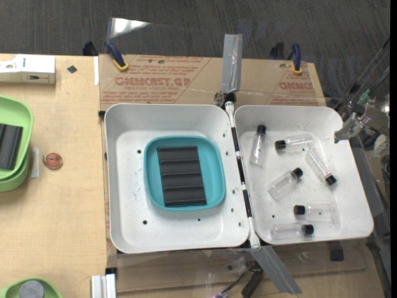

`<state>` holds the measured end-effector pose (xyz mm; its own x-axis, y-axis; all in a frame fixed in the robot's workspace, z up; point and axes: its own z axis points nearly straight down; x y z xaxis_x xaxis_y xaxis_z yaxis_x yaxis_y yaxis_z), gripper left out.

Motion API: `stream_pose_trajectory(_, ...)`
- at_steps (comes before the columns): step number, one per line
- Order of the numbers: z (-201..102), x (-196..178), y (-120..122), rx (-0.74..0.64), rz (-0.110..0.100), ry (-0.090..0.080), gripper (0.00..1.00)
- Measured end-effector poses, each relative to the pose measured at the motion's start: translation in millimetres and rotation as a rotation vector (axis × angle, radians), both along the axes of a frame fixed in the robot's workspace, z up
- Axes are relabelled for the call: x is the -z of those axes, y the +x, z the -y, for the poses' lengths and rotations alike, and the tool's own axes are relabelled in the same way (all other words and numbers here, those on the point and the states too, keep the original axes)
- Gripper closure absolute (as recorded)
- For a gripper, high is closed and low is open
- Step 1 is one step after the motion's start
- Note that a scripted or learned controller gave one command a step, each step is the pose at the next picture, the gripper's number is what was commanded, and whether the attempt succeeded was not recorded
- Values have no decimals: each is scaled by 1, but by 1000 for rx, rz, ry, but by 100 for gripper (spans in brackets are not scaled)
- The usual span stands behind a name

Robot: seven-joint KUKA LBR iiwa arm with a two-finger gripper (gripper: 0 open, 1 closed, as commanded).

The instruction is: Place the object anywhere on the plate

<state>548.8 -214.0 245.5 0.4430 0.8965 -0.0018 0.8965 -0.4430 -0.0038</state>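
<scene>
Vials loose in right bin (347, 228); teal plate (152, 179) in left bin (124, 228).
Six clear black-capped vials (285, 184) lie scattered right of the plate, apart from it. Gripper (348, 128) at right bin's far-right rim; jaws' state: cannot tell.

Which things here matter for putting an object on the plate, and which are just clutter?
Job:
- teal plate, left bin
- black ridged insert on it
- clear vials, black caps, right bin

Lying about:
- green tray
- white box
- small orange disc
- clamps
</scene>
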Motion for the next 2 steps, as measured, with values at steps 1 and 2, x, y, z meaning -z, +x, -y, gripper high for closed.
stream_pose_trajectory(1, -9, -161, 4, 72, 0, -2, 0)
stream_pose_trajectory(2, -4, -194, 54, 54, 0, -2, 0)
